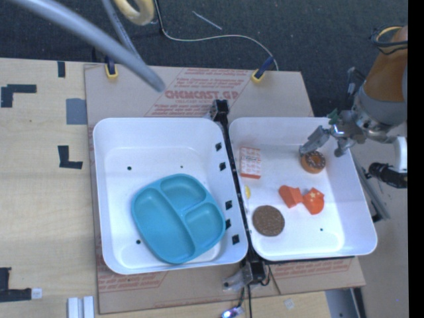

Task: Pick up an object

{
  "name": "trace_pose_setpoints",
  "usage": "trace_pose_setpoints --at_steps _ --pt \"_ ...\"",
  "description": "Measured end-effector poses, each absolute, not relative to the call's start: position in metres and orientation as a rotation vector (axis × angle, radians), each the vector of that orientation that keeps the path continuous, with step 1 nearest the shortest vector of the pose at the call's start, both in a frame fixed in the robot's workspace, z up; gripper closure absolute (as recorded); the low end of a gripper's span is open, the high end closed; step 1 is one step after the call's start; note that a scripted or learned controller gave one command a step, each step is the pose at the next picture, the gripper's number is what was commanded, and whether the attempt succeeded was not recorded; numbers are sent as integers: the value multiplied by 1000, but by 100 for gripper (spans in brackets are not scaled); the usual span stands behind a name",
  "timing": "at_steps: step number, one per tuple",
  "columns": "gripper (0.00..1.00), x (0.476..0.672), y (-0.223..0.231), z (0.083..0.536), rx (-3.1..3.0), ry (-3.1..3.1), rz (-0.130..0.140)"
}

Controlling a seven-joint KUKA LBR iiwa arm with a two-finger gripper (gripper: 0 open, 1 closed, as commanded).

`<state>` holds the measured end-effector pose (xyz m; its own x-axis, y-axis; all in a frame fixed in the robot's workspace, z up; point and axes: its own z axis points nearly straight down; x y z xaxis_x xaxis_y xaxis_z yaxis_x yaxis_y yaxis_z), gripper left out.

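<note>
The right bin [344,244] holds a small white and red packet [250,162], a round orange-brown donut-like piece [313,161], two red-orange toy pieces [289,195] [314,201], a flat brown disc [268,220] and a tiny yellow bit [247,192]. My gripper [324,146] hangs at the bin's upper right, just above and behind the donut-like piece. Its two fingers are spread apart, open, with nothing between them. The arm's orange band [387,78] rises at the right.
The left bin [106,177] holds a blue divided plate [177,217]. A black clip row [228,177] runs along the seam between the bins. A grey pole [86,28] crosses the upper left. A thin cable [218,38] lies behind the bins.
</note>
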<state>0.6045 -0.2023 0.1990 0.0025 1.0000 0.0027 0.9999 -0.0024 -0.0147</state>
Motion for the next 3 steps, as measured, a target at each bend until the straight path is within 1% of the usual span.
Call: trace_pose_setpoints --at_steps 1,2,3 --pt "0 608 -202 207 -2220 -2222 2" --pt "0 614 -208 151 -2218 -2219 7" --pt "0 614 -213 109 -2221 -2224 3"
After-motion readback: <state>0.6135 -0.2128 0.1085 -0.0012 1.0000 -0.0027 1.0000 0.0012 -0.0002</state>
